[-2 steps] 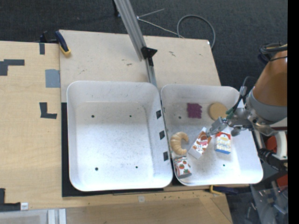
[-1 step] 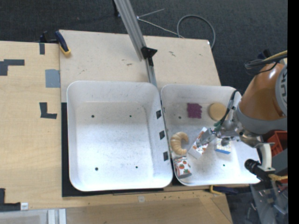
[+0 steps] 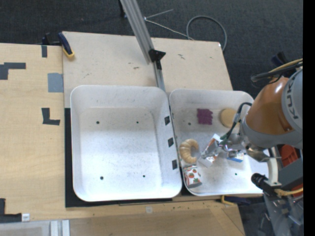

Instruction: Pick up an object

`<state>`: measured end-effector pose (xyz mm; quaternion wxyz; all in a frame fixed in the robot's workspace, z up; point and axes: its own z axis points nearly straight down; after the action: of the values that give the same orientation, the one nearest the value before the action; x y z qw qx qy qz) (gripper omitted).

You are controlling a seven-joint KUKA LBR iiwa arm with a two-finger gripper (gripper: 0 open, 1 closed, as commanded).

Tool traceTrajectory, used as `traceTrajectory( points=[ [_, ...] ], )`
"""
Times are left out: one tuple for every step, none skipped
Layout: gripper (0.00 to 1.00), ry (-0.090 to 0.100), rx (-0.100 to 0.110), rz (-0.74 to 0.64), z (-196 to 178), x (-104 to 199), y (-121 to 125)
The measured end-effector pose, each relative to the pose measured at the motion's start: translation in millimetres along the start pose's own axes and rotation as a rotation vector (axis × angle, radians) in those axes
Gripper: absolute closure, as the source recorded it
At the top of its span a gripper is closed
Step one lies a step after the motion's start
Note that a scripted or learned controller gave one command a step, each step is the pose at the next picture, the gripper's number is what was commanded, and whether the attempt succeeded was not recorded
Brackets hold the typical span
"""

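My gripper [image 3: 215, 150] hangs low over the middle of the right bin [image 3: 197, 102], reaching in from the right under the orange wrist band. Just left of it lies a tan croissant-shaped object [image 3: 188, 150]. Beyond that, by the bin's front left corner, a small red, white and green carton [image 3: 193, 176] rests. A purple block [image 3: 204, 116] and a round tan disc [image 3: 228, 116] sit toward the bin's back wall. A blue piece [image 3: 236, 156] shows under the wrist.
The left bin [image 3: 78, 132] stands beside the right one, sharing a raised rim in the middle. A metal rail [image 3: 140, 26] slants down from the top to the bins' back edge. A blue and yellow clamp [image 3: 66, 44] lies on the bench's far left corner.
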<state>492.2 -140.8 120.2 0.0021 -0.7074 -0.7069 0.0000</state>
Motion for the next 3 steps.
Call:
traceTrajectory(
  points=[
    [1.0, -0.002, -0.004, -0.002, -13, 0, 1],
    [1.0, -0.004, -0.007, -0.002, -76, 0, 3],
    [1.0, -0.003, -0.004, -0.002, -97, 1, 4]
  ],
)
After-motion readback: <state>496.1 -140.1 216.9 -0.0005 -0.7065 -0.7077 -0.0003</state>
